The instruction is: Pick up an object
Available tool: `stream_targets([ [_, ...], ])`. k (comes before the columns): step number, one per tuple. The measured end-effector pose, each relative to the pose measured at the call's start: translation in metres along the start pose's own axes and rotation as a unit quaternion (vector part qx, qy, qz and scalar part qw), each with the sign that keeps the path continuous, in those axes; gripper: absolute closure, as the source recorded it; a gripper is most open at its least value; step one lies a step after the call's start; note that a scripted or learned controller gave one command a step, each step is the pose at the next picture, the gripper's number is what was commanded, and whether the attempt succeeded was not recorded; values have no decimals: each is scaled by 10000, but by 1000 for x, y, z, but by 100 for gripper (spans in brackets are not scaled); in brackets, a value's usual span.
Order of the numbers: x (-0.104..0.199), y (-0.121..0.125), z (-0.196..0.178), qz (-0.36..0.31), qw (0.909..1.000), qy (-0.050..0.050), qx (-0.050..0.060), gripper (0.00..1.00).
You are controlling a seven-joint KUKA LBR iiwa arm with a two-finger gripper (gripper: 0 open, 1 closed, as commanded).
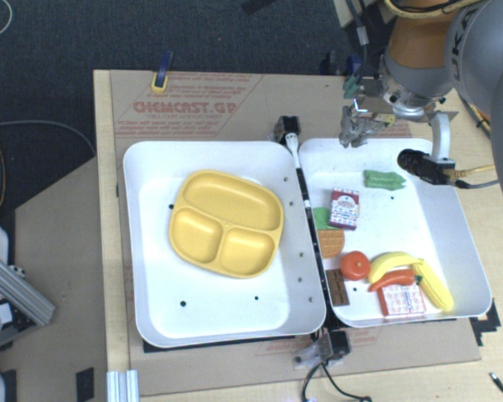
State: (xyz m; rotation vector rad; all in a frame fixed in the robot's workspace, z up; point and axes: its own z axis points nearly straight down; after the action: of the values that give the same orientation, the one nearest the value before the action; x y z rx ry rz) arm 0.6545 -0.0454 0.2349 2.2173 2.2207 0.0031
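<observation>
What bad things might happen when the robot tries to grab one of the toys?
1. The gripper hangs over the right bin's far rim, apart from every toy, so a straight drop would likely hit the rim or bare floor.
2. The tomato, banana and red box lie crowded together; it may pinch two or knock them apart.
3. The green piece looks flat, so it could slip away.
</observation>
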Motion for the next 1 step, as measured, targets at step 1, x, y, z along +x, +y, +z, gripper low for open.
stream_targets([
  [1, -11, 5, 3, 12, 10000, -6, 1, 100],
])
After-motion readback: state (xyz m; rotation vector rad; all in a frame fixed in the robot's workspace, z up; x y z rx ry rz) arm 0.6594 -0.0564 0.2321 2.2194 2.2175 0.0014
